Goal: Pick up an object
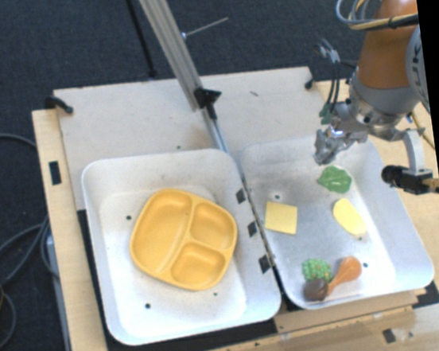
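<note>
Green leafy piece, a small flat toy shape, lies in the upper part of the right bin, near its far right corner, and the hand hangs just above it in the view, its metal tip close to the piece's upper edge; whether they touch cannot be told, and nothing can be seen held in the hand. Whether the hand is wide or narrow cannot be told from this angle either, since its tip shows as one blurred grey mass. The arm comes in from the right, its orange band above the grey wrist, with cables looping over its top. Just below the leafy piece, and apart from it, lies a yellow oval piece, tilted along the bin's right side. A yellow square slice lies flat near the bin's left wall, well apart from both. At the near end of the bin a small green bumpy piece sits just beside a brown drumstick, whose dark end points left and seems to touch it. The left bin holds a yellow divided plate with three compartments, lying flat near its middle and turned at a slant. Both bins rest side by side on the pale surface, and a metal rail runs down from the top of the view to the gap between them
</note>
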Controlling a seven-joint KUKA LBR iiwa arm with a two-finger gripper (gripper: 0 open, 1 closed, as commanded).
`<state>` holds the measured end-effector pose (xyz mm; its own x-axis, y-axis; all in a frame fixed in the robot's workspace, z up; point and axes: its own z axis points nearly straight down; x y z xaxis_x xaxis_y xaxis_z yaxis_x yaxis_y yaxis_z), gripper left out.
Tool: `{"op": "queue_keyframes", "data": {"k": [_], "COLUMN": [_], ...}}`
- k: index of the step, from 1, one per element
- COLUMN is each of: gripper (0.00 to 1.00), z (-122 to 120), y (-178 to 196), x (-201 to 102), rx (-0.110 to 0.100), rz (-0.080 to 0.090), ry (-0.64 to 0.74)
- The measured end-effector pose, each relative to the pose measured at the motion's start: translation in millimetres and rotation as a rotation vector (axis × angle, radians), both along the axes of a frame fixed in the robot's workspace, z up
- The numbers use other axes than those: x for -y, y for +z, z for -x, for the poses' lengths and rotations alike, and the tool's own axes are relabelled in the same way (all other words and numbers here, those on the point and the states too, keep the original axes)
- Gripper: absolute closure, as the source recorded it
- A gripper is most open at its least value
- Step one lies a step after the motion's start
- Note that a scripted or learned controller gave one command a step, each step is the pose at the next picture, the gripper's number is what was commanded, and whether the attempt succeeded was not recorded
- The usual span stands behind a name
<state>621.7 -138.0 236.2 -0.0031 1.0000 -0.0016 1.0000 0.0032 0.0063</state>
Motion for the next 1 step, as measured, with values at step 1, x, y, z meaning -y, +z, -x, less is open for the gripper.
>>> {"op": "queue_keyframes", "data": {"k": [1], "gripper": [1.0], "z": [13.2], "y": [11.0], "x": [-47.2], "rx": [-0.005], "rz": [-0.003], "ry": [0.004]}}
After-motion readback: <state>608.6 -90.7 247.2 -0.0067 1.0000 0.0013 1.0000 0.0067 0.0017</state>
